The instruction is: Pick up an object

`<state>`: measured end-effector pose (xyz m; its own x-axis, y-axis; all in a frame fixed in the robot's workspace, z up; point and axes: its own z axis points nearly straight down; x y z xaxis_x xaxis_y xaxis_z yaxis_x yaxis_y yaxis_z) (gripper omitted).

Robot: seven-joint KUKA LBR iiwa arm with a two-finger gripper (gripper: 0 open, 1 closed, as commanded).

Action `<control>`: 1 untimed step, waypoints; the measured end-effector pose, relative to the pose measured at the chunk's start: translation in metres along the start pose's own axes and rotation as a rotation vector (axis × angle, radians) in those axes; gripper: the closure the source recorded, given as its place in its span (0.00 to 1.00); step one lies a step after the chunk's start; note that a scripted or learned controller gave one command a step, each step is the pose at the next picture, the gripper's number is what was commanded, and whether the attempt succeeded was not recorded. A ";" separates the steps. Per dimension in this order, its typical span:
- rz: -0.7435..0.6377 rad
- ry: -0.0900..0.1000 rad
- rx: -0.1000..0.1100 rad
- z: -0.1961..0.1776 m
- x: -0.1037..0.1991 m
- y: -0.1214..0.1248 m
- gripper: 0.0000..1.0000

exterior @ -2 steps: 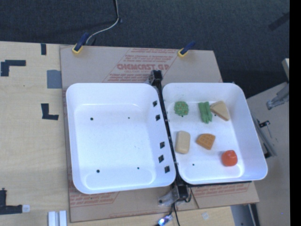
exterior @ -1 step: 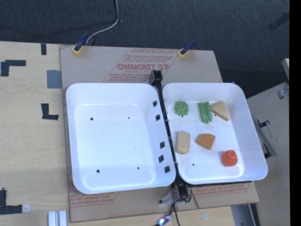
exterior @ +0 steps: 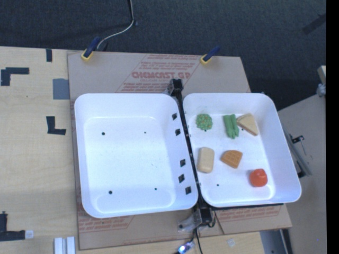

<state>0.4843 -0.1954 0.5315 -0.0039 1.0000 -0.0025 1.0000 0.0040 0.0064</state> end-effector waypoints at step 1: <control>0.006 0.002 0.010 0.044 -0.020 -0.001 0.00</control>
